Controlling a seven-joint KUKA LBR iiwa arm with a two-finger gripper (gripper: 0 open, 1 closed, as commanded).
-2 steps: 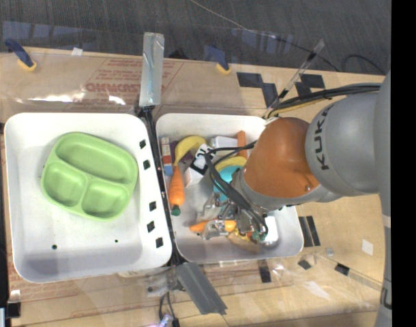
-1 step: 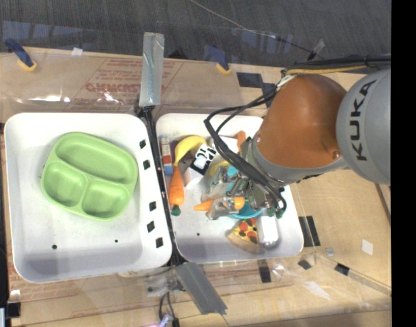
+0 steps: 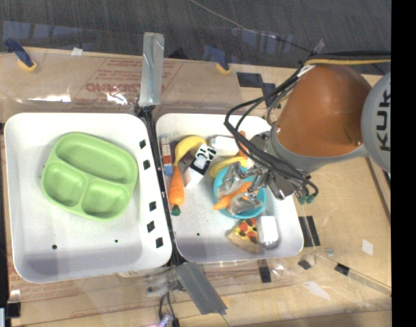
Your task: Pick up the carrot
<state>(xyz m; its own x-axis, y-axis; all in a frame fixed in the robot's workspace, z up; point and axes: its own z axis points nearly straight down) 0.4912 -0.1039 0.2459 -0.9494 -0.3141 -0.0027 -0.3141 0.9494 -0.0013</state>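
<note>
A: The fingers? I cannot tell how they stand. The gripper (image 3: 249,186) is a blur of metal and cables over the blue bowl (image 3: 225,191) in the right bin (image 3: 215,247).

B: And the carrot (image 3: 176,187)?

A: Apart from the gripper, lying along that bin's left wall, below the banana (image 3: 187,146).

B: Anything else nearby?

A: A pizza slice (image 3: 245,234) below the bowl; a green divided plate (image 3: 90,175) in the left bin (image 3: 31,247).

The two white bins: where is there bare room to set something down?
Left bin: bare floor rings the green plate, widest along the near edge. Right bin: a bare patch near the front, between carrot and pizza slice. Its middle is crowded, under the gripper.
</note>
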